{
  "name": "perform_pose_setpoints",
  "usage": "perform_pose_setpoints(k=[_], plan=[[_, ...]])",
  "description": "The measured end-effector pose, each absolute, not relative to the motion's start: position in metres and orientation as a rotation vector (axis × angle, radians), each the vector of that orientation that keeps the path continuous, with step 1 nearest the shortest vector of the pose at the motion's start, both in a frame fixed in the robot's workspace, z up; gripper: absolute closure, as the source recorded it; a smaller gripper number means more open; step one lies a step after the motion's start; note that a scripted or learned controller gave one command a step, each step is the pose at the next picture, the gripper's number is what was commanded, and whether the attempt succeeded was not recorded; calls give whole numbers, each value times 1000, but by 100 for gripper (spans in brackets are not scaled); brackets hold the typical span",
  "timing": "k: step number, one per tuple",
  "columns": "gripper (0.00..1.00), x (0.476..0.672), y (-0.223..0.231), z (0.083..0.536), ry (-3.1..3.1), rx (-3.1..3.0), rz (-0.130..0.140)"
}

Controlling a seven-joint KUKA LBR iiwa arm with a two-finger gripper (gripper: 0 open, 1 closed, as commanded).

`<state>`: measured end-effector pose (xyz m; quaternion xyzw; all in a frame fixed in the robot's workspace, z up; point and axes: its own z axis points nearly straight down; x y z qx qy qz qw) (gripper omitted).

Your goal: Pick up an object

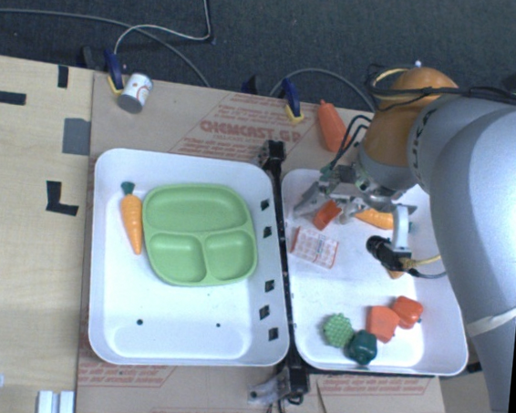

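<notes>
Orange block in the right bin — under the gripper, finger state impossible to tell.

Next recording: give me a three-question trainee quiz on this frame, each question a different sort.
1. True or false: the carrot lies on the green tray.
2. Which bin holds the gripper: A left, B right?
3. Fill in: the green tray has ___ compartments.

Key: 1 false, the carrot lies beside the tray on the left bin floor. 2 B, over the right bin, near a small orange piece. 3 three.
</notes>
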<state>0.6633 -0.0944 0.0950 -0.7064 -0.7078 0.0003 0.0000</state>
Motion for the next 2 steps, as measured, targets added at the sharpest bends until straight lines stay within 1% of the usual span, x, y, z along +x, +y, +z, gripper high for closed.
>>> perform_pose_setpoints(k=[1, 2], plan=[[100, 662, -94, 105, -2221, -2214, 10], [100, 602, -44, 185, -2224, -2218, -1]])
